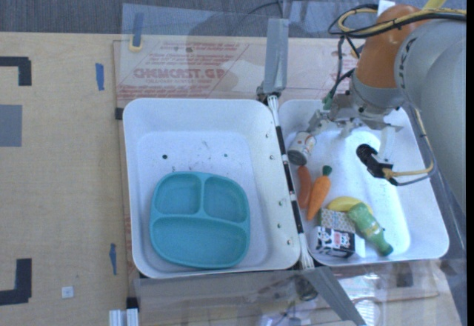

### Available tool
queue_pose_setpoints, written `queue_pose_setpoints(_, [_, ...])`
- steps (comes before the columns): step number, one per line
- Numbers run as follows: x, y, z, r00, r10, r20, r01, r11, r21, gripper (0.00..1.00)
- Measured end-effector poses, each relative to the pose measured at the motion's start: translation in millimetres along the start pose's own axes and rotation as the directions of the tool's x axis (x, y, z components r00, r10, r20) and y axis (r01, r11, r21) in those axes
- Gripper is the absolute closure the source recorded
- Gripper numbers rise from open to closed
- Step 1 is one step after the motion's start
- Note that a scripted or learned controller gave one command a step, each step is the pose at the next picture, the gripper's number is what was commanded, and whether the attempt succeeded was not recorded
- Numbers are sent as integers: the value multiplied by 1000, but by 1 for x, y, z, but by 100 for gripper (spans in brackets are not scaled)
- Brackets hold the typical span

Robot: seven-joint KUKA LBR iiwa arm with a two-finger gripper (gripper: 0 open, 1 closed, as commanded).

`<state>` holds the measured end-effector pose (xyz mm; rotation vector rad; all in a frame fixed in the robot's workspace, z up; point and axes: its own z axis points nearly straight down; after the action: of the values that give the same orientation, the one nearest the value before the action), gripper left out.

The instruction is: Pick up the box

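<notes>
The box is small, black and white with a checkered top. It lies at the front of the right bin, close to the wall between the bins. My gripper is low over the back left part of that bin, near the dividing wall. It is well behind the box and apart from it. The grey arm with its orange band reaches in from the right above the bin's back.
Between gripper and box lie two carrots. A banana and a green bottle lie right of the box, touching it. The left bin holds a teal divided plate. A yellow cable loops over the right bin.
</notes>
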<state>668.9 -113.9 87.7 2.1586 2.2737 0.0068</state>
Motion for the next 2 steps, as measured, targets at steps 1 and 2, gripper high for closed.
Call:
queue_pose_setpoints(1, [1, 2, -13, 1000, -3, 2, 3, 1000, -6, 100])
queue_pose_setpoints(2, [-30, -63, -157, 998, -60, 0, 60, 998, 4, 100])
